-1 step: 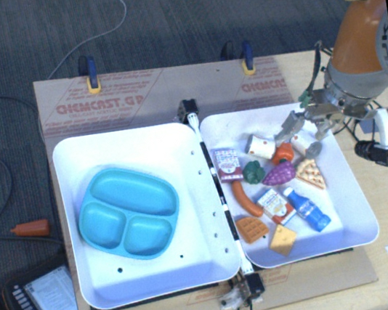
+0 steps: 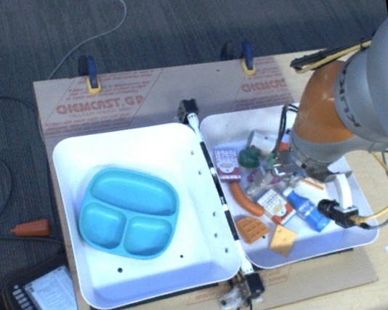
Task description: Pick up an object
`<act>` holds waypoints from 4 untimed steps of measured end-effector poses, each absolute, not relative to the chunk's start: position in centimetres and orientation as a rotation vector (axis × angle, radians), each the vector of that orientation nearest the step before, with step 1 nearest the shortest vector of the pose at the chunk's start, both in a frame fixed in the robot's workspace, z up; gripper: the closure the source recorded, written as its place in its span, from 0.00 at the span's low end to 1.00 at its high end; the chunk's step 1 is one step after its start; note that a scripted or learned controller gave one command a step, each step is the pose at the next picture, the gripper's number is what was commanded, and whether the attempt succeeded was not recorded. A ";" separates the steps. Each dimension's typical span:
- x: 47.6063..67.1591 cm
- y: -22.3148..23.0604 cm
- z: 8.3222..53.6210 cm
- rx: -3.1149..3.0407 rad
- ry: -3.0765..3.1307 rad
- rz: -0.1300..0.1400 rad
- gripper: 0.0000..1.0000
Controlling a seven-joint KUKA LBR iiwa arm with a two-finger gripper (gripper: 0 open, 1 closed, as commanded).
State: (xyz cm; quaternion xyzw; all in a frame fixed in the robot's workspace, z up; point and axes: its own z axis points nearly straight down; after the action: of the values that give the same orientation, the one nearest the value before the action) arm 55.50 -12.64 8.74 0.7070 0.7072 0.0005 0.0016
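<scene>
The right bin holds a pile of small objects. Among them are a pink-and-white packet, a green toy, an orange sausage, a brown waffle piece, a yellow cheese wedge, a white packet and a blue packet. My gripper reaches in from the right and sits low over the middle of the pile, just right of the green toy. The arm's orange band and grey body hide the bin's right part.
The left bin holds a blue divided tray. A black hinge strip separates the bins. Two blue clamps grip the cardboard base at the back. An orange tool and cables lie on the floor to the left.
</scene>
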 end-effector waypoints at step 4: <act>49.9 -10.0 9.7 2.216 2.218 0.005 0.00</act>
State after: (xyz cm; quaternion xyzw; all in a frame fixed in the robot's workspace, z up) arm 49.88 -10.01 9.70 0.7068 0.7074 0.0016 0.0031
